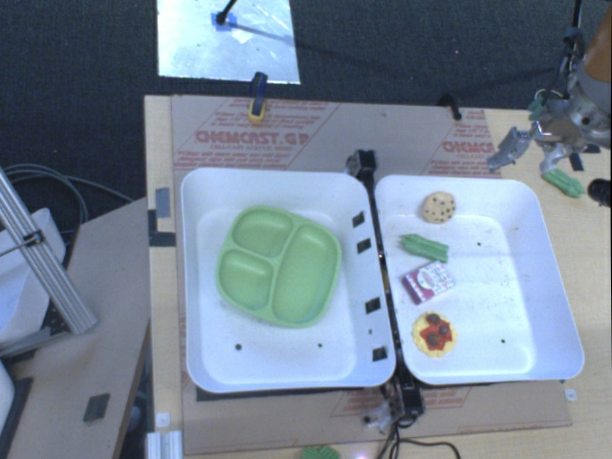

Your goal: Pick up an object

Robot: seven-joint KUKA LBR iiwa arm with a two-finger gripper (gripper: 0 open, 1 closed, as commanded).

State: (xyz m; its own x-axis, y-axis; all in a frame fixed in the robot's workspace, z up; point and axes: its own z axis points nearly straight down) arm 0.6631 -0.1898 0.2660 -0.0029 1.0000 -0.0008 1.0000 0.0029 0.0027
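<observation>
The right bin (pixel 555 256) holds a round cookie (pixel 439 207), a green bean pod (pixel 424 248), a pink-and-white packet (pixel 429 281) and a small toy pizza (pixel 434 334). My gripper (pixel 534 165) hangs beyond that bin's far right corner, above the bench and clear of all these items. Its fingers are spread open, one grey fingertip (pixel 504 151) pointing left. A short green piece (pixel 562 182) sits by the other finger; whether it is part of the finger or a separate thing is unclear.
The left bin (pixel 196 256) carries a green divided plate (pixel 280 266). Black clips (pixel 368 247) line the ridge between the bins. A blue-and-yellow clamp (pixel 258 98) grips the board's far edge. A shiny sheet (pixel 228 27) lies on the floor behind.
</observation>
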